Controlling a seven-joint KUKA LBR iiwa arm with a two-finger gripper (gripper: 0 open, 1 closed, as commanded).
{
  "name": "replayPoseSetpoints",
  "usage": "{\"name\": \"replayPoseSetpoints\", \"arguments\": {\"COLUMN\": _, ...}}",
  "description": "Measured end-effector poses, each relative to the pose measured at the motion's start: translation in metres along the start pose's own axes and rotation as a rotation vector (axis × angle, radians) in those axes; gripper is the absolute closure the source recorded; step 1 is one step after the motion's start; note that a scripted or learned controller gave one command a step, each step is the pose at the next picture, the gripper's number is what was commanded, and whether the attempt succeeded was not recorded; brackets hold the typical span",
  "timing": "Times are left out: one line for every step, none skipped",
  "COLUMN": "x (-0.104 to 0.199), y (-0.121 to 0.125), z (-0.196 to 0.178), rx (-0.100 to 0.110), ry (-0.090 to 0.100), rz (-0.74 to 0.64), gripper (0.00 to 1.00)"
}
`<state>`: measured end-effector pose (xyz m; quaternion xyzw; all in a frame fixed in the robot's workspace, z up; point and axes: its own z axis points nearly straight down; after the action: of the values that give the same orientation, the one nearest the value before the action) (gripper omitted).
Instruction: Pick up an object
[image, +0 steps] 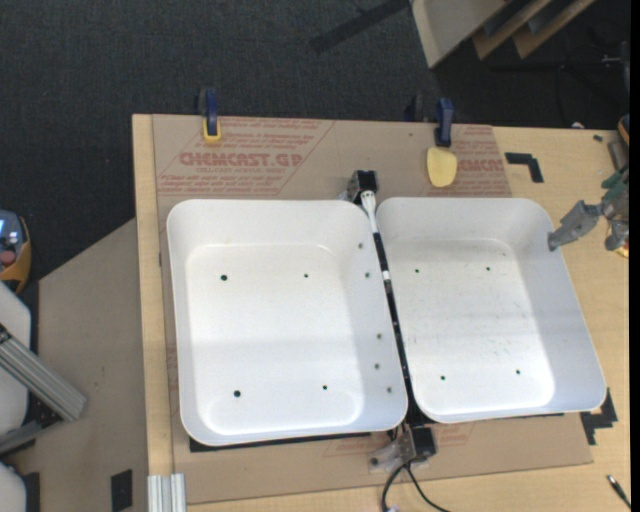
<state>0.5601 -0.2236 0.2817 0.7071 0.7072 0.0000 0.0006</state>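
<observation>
The gripper hung over the right bin's far right rim; whether it was released or clenched I cannot tell, and no object to pick showed

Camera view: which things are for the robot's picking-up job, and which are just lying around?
For the job:
grey two-finger gripper, over the right bin's far corner
left shallow white plastic bin
right shallow white plastic bin

Just lying about:
two blue clamps
small yellow rounded piece on the board
brown printed board
</observation>
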Motion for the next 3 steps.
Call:
{"name": "replayPoseSetpoints", "arguments": {"x": 0.0, "y": 0.001, "z": -0.011, "rx": -0.003, "ry": -0.002, "rz": -0.001, "gripper": 1.0}}
{"name": "replayPoseSetpoints", "arguments": {"x": -0.001, "y": 0.01, "z": -0.098, "rx": -0.011, "ry": -0.004, "rz": -0.002, "gripper": 1.0}}
{"name": "replayPoseSetpoints", "arguments": {"x": 0.068, "y": 0.016, "z": -0.016, "rx": 0.006, "ry": 0.004, "rz": -0.005, "gripper": 1.0}}
